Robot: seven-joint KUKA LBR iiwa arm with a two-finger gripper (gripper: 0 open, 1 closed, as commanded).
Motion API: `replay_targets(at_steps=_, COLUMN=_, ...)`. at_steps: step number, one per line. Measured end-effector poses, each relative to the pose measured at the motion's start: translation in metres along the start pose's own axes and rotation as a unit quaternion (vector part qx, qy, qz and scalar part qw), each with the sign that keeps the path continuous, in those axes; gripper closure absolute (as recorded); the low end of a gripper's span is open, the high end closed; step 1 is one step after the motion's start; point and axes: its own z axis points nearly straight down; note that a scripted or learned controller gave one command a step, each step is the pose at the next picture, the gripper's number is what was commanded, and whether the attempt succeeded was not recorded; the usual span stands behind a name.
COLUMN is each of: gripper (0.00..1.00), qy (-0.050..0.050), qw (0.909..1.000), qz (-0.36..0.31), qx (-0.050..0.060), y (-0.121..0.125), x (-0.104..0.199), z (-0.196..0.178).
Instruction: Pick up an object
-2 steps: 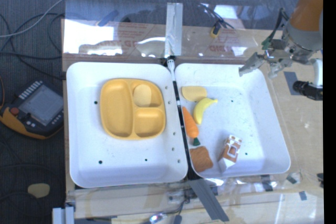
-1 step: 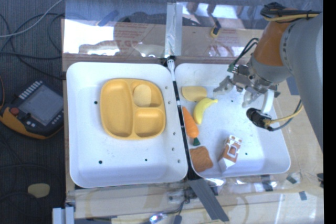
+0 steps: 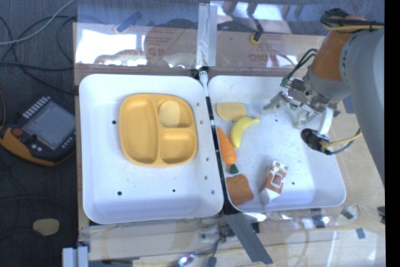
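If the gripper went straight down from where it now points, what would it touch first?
Probably bare floor of the right bin: the gripper hangs right of the banana, apart from it. Depth is unclear from this slant.

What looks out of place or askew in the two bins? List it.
Little stands out. The small carton in the right bin lies tipped on its side. The carrot and brown bread piece crowd against the divider between the bins. The yellow tray sits flat in the left bin.
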Motion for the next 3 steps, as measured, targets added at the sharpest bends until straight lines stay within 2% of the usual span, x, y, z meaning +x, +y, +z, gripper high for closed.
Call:
replay_targets(at_steps=1, gripper=0.0, qy=-0.002, qw=0.9993, qz=-0.037, qx=0.002, y=-0.038, x=0.069, z=-0.017)
replay_targets(at_steps=2, gripper=0.0, qy=-0.004, qw=0.9889, qz=-0.148, qx=0.001, y=0.001, x=0.111, z=-0.07)
replay_targets(at_steps=3, gripper=0.0, qy=-0.002, qw=0.9731, qz=-0.23, qx=-0.005, y=-0.04, x=0.09, z=0.005)
